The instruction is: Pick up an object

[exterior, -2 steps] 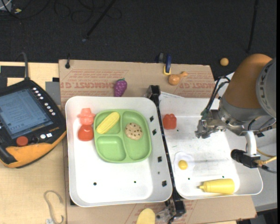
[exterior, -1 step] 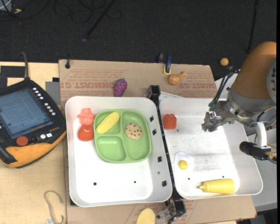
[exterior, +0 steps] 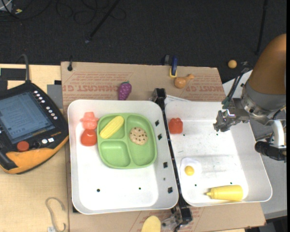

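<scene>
Two shallow white bins are seen side by side on the worktop. In the left bin a green divided tray is set, with a yellow corn cob in one compartment and a cookie in another; a red-and-pink toy is placed just beside the tray's left edge. In the right bin a yellow bottle is laid on its side near the front wall, a fried egg near the divider, and a red block at the back left corner. Bare floor is left across the middle and right of this bin. The end effector is held above the right bin's back portion, apart from all objects; nothing is seen between its fingers, and how far they are spread cannot be told.
</scene>
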Controlling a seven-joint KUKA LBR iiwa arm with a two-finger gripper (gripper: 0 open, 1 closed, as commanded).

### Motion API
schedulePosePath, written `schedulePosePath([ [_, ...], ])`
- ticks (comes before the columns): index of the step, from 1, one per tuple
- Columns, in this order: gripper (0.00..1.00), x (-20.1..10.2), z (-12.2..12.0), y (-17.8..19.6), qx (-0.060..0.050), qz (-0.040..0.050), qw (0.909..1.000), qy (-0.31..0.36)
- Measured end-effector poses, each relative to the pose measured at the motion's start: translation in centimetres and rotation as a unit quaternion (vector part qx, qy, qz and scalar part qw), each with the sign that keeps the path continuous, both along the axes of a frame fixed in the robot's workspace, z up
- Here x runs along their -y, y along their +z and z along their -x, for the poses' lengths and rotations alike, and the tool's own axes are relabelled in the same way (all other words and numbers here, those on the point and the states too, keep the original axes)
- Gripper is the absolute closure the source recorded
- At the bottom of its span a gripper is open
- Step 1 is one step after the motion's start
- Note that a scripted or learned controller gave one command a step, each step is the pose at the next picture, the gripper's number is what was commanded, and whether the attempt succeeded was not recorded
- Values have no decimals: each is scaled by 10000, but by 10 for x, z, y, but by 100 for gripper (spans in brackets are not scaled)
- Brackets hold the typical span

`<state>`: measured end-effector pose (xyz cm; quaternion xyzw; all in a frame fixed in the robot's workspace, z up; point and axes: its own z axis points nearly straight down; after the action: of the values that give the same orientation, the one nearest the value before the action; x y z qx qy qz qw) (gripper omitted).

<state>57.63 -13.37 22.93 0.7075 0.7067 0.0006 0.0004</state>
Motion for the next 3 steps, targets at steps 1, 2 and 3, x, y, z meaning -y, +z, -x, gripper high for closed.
schedulePosePath([
  [1, 100, -61, 10, 4, -23, -14, 10000, 24],
  [2, 100, -71, 8, 3, -21, -6, 10000, 5],
  [3, 100, -85, 14, 6, -26, -7, 10000, 7],
])
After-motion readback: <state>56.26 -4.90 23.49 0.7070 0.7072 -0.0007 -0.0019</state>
